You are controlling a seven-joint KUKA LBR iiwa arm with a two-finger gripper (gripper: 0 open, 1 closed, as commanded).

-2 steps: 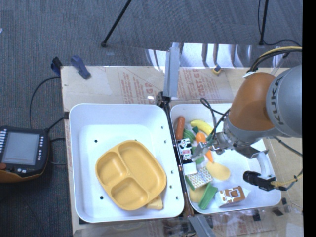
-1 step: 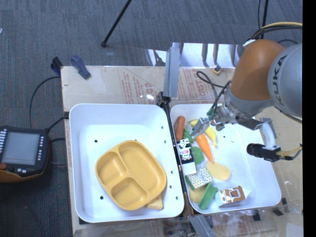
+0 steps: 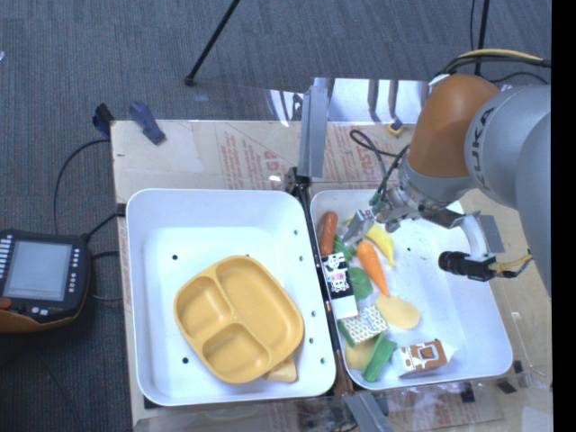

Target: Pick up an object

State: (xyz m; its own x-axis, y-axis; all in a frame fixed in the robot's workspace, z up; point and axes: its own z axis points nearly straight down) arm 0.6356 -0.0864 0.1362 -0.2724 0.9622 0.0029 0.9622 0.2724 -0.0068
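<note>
My gripper (image 3: 367, 221) hangs low over the back left part of the right bin (image 3: 468, 331). Right below it lie a yellow banana-like toy (image 3: 382, 242), an orange carrot (image 3: 372, 267) and some green toy food (image 3: 359, 282). A red-brown sausage (image 3: 328, 231) lies just left of the gripper along the bin's left wall. I see nothing held in the gripper.
Further forward in the right bin are a small milk carton (image 3: 337, 274), a checkered box (image 3: 363, 324), a pale yellow disc (image 3: 399, 312), a green cucumber (image 3: 379, 356) and a brown-and-white box (image 3: 423, 356). A yellow divided plate (image 3: 238, 318) lies in the left bin (image 3: 162, 232).
</note>
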